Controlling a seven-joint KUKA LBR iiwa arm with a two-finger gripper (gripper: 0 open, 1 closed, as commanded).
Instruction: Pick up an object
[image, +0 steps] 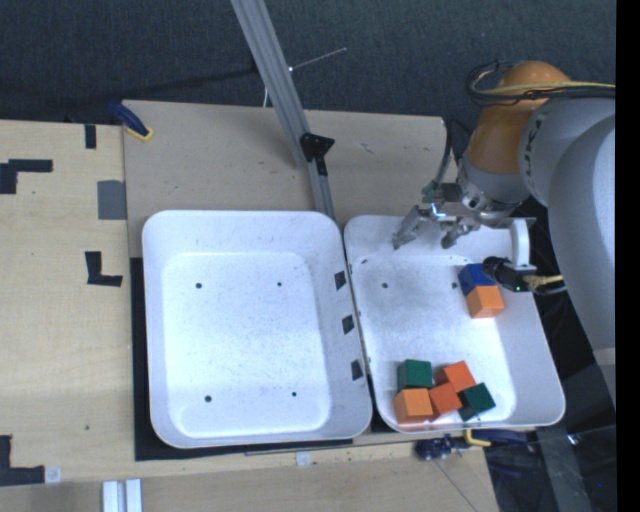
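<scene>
Approach step, nothing picked yet: the gripper (428, 230) hangs open and empty over the far end of the right bin (380, 330). Candidate blocks lie apart from it: a blue (472, 276) and orange block (486, 301) touching at the right wall, and a cluster (440, 390) at the near end. The next move appears to call for centring over one block, then descending; no legible writing or brand.

A wooden bench (230, 160) carries a slanted grey metal pole (285, 95) with a black clamp (316, 147). Black tape marks (95, 268) lie at its left part, next to a grey patch (111, 198). A blue-yellow clip (131, 120) rests at the far edge.
</scene>
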